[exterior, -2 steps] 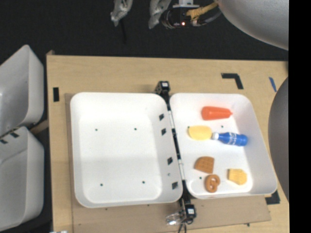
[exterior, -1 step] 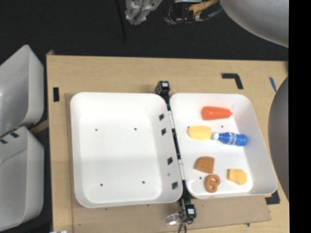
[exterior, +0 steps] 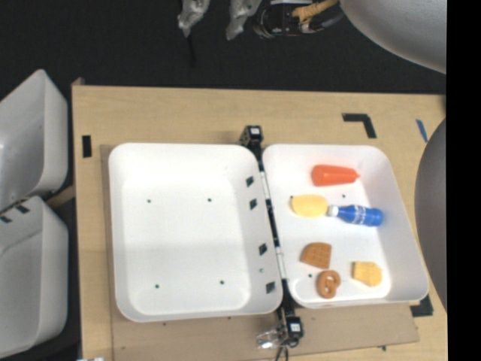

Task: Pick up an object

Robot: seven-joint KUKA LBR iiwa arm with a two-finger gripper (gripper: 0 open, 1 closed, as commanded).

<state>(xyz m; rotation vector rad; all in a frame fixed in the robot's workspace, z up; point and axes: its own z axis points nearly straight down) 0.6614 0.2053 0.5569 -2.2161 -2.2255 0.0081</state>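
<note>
Gripper [exterior: 218, 10] parked high at top of view, well clear of both bins; fingers spread apart, nothing held between them. Pick candidates grouped in right bin [exterior: 398, 179]: orange carrot [exterior: 334, 175], yellow piece [exterior: 308, 205], blue bottle [exterior: 359, 215] touching it, waffle [exterior: 316, 255], pretzel [exterior: 328, 283], cheese wedge [exterior: 367, 274]. Carrot judged easiest: apart from neighbours, open room on all sides. Pretzel and cheese wedge set near front wall, finger clearance reduced

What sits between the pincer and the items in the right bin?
Nothing visible. The pincer hangs open above the bench's far edge. The orange carrot, nearest it in the right bin, lies uncovered.
</note>
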